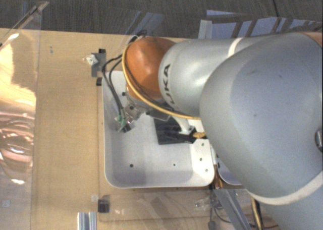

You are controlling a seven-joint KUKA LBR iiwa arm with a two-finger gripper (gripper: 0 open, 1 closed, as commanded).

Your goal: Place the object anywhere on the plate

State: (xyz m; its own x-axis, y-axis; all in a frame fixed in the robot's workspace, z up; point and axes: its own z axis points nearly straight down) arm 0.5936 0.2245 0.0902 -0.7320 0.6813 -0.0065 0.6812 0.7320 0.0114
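- Step, as I judged it: the arm (237, 108) was down in the bin (151, 171), either picking or carrying. I could not tell which.
- The gripper (125, 121) sat near the bin's left wall. I could not tell whether it was open or closed.
- The arm hid the object and the plate, so I logged neither place nor look.
- The next move called for lifting clear to find both.

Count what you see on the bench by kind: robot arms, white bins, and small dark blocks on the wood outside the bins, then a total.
arm: 1
white bins: 2, one mostly under the arm
dark blocks: 2
total: 5
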